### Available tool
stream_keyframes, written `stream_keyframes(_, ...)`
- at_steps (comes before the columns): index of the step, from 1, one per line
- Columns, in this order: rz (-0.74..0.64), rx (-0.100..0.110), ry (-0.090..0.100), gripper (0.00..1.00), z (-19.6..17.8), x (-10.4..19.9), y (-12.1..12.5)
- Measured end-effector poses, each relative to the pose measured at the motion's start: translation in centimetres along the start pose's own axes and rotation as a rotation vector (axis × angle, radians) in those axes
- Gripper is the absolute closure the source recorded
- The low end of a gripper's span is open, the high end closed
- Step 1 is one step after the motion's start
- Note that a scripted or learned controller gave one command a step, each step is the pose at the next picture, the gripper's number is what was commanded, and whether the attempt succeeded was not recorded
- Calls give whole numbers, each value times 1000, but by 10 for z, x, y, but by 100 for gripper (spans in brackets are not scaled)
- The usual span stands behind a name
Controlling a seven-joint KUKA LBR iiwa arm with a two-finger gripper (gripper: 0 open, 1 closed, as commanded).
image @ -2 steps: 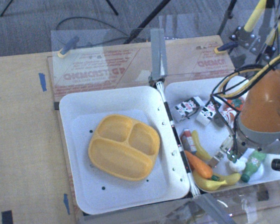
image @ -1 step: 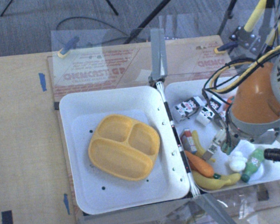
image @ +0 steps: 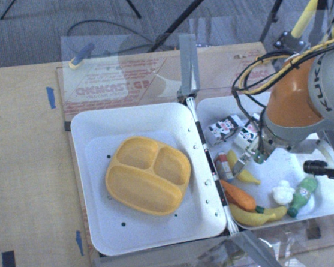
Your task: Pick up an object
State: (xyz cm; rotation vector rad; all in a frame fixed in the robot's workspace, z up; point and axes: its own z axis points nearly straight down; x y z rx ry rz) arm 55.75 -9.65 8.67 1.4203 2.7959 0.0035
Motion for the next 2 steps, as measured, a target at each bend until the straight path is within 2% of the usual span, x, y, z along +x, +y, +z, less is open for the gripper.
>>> stream_keyframes(1,1,-6,-6,100,-12,-1,2)
stream_keyframes(2,-200,2,1,100,-131,-17,-27)
